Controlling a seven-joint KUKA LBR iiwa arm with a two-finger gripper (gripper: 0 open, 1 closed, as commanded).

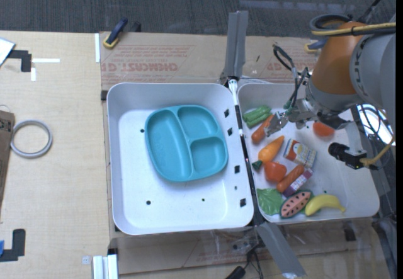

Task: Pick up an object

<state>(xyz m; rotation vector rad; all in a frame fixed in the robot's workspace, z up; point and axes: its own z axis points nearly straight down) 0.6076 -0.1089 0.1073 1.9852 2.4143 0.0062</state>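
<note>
Banana [325, 204] and watermelon slice [295, 204] lie at right bin's [368, 208] near edge. End effector [281, 118] low over small carrot [262, 129], beside green pepper [257, 114]; finger state can't be made out. Advice: centre on the carrot, descend straight, avoid crowding neighbours.

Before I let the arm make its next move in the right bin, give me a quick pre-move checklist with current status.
1. Gripper over the right bin: ok, low near its upper left.
2. Object seated in the grasp: cannot tell, too cluttered there.
3. Targets nearby: ok, green vegetable and small carrot sit beside it.
4. Cables free of the toys: ok.
5. Left bin ready: ok, blue divided plate lies flat inside.
6. Banana out of the way: ok, lower right.
</note>
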